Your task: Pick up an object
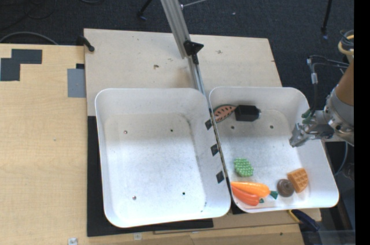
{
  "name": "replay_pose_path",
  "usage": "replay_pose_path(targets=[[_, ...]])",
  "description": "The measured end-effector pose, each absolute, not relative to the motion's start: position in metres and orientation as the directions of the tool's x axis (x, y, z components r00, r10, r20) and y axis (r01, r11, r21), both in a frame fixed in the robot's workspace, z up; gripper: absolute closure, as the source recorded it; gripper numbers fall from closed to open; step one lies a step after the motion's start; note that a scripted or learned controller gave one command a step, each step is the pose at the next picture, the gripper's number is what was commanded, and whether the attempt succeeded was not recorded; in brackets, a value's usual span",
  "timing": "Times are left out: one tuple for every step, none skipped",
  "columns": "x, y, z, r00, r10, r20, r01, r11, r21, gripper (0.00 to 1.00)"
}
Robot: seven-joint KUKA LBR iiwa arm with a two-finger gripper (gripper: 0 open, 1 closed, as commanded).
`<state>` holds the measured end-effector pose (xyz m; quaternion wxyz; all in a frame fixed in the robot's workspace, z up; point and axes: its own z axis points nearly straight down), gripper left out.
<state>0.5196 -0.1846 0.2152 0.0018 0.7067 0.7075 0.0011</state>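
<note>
The arm comes in from the right, its grey wrist hanging over the right rim of the right bin (300, 100), about halfway along that edge. The gripper (302, 135) points down and slightly inward toward the bin floor; it is small and blurred, so whether it is open or closed cannot be told, and nothing can be seen in it.

All the objects lie in the right bin. Near its far left corner a black block (246, 112) sits just beside a brown, ridged oval piece (224, 112) that leans against the divider. Toward the middle is a small green knobbly toy (243, 167). Along the near edge lies an orange carrot-shaped toy (250, 192) with a red underside, and to its right a dark brown round piece (284, 186) touches an orange waffle-like square (298, 179). These near-edge things are well apart from the gripper, which stands above bare floor.

The left bin (115, 102) sits beside the right one on the table (139, 59), with a slanted metal rail (172, 7) rising from between them
</note>
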Motion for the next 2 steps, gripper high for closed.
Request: replay_pose_path(targets=[[0.52,-0.185,0.224,-0.001,1.0,0.0,1.0,0.001,-0.001,1.0],[0.538,-0.129,0.233,-0.004,1.0,0.001,1.0,0.004,-0.001,1.0]])
